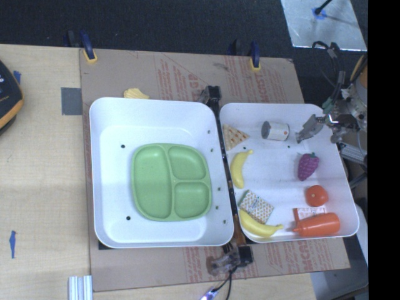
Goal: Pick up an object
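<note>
My arm (351,114) comes in from the right side. You can see just a bit of it at that edge. It is grey metal, with a little orange at the top right. My gripper (307,130) sticks out to the left from my wrist. It is at the far right part of the scene. It is grey and it tilts, with the tips pointing down and to the left. My fingers look small and close together. I cannot tell if they are open or shut. Nothing shows between them.
</note>
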You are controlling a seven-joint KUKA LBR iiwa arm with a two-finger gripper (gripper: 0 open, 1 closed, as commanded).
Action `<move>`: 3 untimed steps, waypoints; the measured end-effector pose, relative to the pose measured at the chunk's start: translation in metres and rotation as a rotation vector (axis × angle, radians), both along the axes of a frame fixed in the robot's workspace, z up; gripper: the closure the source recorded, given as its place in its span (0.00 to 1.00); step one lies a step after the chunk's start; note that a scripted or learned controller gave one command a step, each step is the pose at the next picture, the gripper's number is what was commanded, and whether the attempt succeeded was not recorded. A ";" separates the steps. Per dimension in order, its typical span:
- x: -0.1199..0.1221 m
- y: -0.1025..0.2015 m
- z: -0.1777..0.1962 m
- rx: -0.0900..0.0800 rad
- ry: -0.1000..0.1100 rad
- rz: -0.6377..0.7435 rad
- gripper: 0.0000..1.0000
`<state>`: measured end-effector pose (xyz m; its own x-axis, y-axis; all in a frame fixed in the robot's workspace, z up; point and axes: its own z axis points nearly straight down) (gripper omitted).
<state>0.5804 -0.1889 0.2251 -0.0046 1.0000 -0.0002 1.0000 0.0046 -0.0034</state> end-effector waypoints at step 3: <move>0.056 -0.023 -0.047 -0.001 -0.004 0.000 0.00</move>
<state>0.6362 -0.2119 0.1786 -0.0045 1.0000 -0.0010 1.0000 0.0045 0.0003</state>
